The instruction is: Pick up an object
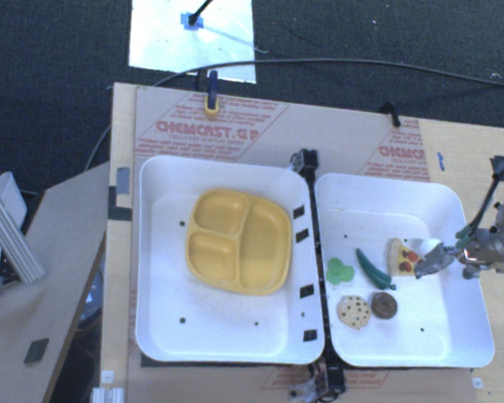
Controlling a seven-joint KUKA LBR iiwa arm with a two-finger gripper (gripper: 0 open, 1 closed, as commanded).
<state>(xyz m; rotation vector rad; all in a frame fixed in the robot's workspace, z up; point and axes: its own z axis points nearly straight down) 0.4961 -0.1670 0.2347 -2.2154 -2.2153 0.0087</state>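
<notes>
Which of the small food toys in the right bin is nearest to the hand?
The pizza slice, directly beside the hand; the others lie farther left.

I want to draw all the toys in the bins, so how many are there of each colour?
Yellow: 1, the divided plate in the left bin.
Green: 2, a clover-shaped piece and a long pepper.
Tan with dark chips: 1, a cookie.
Brown: 1, a round piece.
Yellow and red: 1, a pizza slice.
Total: 6, five of them in the right bin.
</notes>
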